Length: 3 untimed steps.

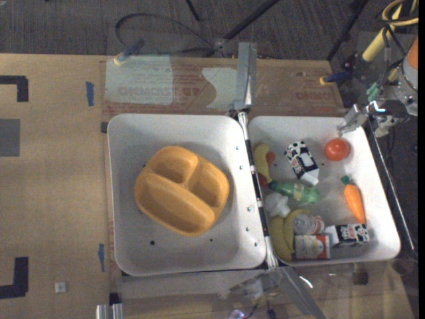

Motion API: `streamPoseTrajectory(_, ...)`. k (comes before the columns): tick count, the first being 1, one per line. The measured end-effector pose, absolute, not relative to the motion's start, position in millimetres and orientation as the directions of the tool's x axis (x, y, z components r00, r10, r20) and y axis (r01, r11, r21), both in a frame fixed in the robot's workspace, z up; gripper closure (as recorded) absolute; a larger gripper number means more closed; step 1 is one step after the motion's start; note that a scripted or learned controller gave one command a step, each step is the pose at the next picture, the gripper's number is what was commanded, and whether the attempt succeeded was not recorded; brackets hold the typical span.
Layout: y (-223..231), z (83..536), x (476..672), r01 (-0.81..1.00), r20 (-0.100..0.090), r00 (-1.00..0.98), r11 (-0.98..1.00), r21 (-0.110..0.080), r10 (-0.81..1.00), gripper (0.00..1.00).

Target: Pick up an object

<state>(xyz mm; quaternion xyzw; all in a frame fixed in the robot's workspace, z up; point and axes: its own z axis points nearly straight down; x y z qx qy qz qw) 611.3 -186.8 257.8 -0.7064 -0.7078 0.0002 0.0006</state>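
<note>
Pincer (358, 117) at right bin's (385, 198) far right corner, above rim, gripping nothing; finger spread unclear. Orange tomato (337, 149) just inside bin near pincer; carrot (354, 202) farther down, milk carton (302, 161) toward bin middle. Yellow tray (182, 189) in left bin (126, 244).

Glossy plastic tray (181, 190), wooden bench (53, 198)

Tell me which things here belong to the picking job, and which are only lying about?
For the job: gripper; orange plastic carrot; round red tomato; cow-patterned milk carton; green bottle.
Lying about: yellow sectioned plastic tray; blue tape strips.
</note>
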Motion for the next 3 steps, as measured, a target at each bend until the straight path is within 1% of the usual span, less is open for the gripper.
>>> streamPoseTrajectory(1, -224, 182, 548.4, 0.996, 0.000, -0.087, 0.087, 0.000, 0.996, 0.00)
streamPoseTrajectory(2, -221, 131, 548.1, 0.977, 0.000, -0.211, 0.211, 0.005, 0.977, 0.00)
streamPoseTrajectory(3, -224, 189, 541.0, 0.988, -0.003, -0.154, 0.154, 0.004, 0.988, 0.00)
